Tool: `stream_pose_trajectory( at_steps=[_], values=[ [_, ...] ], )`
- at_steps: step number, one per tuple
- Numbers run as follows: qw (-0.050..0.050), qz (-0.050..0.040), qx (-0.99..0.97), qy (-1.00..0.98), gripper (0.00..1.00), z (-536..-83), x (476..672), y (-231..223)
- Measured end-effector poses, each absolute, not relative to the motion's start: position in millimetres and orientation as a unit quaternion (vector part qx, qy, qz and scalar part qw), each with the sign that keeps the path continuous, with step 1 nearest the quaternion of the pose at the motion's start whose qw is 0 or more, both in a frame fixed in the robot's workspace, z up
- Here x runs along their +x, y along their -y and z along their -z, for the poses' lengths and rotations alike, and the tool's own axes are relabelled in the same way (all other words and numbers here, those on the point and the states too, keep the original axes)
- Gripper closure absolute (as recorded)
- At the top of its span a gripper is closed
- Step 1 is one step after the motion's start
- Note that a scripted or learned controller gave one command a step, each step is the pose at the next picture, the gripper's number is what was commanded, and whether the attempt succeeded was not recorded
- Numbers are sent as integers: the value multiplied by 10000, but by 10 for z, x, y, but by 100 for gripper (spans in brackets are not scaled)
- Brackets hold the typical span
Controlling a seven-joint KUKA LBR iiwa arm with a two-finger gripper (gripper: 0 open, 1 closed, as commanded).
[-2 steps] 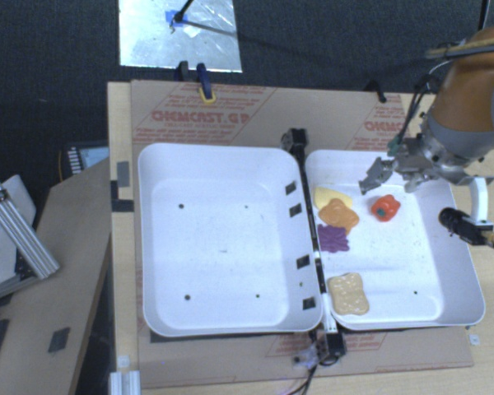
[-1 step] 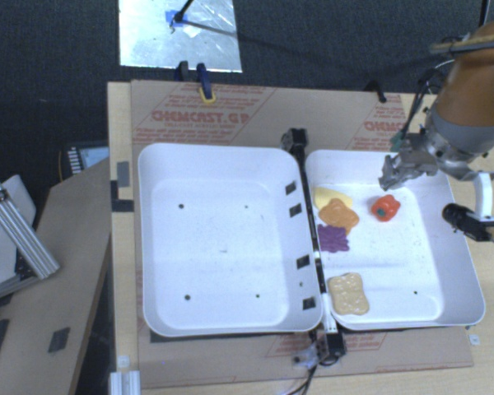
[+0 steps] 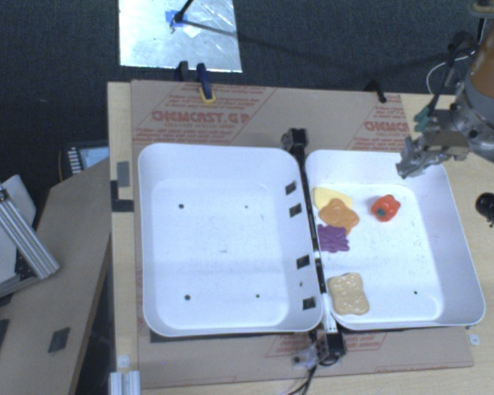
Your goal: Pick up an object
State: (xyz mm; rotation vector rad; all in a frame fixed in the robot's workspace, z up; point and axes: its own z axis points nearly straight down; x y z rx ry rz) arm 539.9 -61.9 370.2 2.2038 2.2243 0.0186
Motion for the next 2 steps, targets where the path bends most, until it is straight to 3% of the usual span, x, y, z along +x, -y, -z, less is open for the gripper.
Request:
stream_pose_trajectory(
  at_steps=[1, 2],
  values=[
    [5, -14, 7043, -7099, 100, -3872, 4897, 169],
    [13, -24, 7039, -7103, 100, -4168, 4869, -339]
  ],
)
